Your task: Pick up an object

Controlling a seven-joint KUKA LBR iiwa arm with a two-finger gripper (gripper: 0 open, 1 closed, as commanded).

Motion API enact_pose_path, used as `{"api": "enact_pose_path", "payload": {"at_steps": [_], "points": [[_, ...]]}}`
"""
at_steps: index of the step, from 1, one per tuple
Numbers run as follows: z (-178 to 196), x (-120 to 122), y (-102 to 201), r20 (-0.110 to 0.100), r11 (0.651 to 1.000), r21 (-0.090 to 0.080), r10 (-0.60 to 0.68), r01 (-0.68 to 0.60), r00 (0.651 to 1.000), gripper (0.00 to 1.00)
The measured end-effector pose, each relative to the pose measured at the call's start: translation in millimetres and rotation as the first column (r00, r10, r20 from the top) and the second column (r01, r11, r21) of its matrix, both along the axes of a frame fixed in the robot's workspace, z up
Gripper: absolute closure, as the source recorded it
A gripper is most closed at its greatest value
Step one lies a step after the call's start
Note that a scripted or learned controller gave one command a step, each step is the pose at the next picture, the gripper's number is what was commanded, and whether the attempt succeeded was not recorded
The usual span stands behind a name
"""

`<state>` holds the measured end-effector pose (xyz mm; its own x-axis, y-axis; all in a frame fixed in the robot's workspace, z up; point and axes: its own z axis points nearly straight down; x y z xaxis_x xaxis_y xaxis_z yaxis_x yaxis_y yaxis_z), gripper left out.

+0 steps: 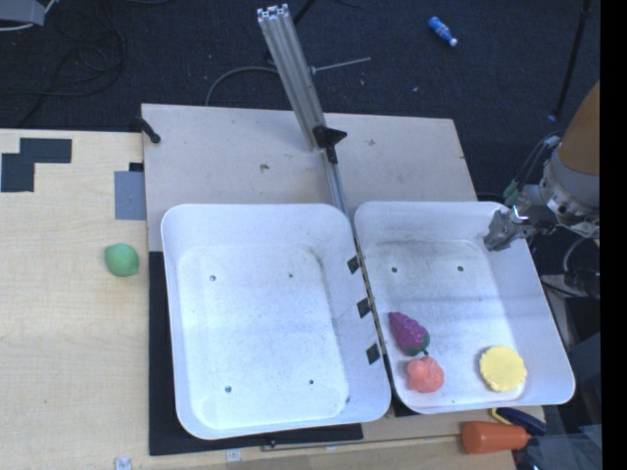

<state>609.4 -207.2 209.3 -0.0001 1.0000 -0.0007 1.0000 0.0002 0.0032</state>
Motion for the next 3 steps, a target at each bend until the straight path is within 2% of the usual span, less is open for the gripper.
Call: {"api": "enact_pose_path", "payload": {"at_steps": [1, 3], "points": [[62.0, 0.9, -4.3, 0.001, 1.0, -0.001, -0.001, 0.001, 1.0, 1.0], [67.8, 12.8, 96.8, -0.003, 1.0, 0.001, 0.003, -0.003, 1.0, 1.0]]}}
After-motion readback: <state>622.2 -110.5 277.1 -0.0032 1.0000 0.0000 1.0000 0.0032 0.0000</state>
